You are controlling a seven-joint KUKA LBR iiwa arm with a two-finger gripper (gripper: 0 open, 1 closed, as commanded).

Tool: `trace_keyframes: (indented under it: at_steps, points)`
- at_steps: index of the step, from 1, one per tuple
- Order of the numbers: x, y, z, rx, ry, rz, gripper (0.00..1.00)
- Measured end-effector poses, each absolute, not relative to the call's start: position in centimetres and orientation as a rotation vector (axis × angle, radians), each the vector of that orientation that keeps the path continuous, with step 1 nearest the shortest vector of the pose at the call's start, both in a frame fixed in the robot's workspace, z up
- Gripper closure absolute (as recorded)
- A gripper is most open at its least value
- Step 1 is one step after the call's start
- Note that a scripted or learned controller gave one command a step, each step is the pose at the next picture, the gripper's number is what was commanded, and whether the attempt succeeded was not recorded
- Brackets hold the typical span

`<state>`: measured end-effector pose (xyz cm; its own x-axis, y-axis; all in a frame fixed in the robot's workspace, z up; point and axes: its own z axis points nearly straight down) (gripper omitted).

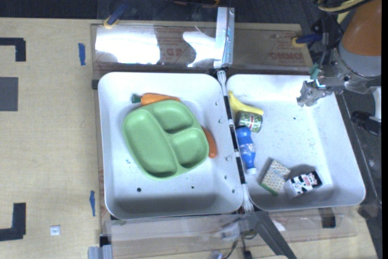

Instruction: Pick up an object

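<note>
Gripper [308, 96]: we found it over the far right corner of the right bin [339, 130], hanging off the grey arm [364, 39] with the orange band; we could not tell how it was set, and nothing showed in its grasp.
Left bin [115, 130]: we recorded a green divided plate [165, 137] in the middle, with an orange carrot-like piece [159, 97] showing at its far edge and another orange piece [211, 144] at its right side.
Right bin, left wall: we noted a yellow item [244, 107], a small green can [250, 122] just beside it, and a blue bottle [245, 150] lying along the wall below them.
Right bin, near side: we logged a speckled tan packet [274, 176] and a black-and-white box [302, 183] just beside it.
Clearance: we observed all objects well apart from the gripper.
</note>
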<state>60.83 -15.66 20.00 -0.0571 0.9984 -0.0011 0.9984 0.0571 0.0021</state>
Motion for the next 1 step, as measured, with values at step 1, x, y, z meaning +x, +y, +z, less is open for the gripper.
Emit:
trace_keyframes:
  at_steps: [1]
  points:
    - [60.04, -12.75, 22.35, 2.267, 2.170, 0.002, 1.00]
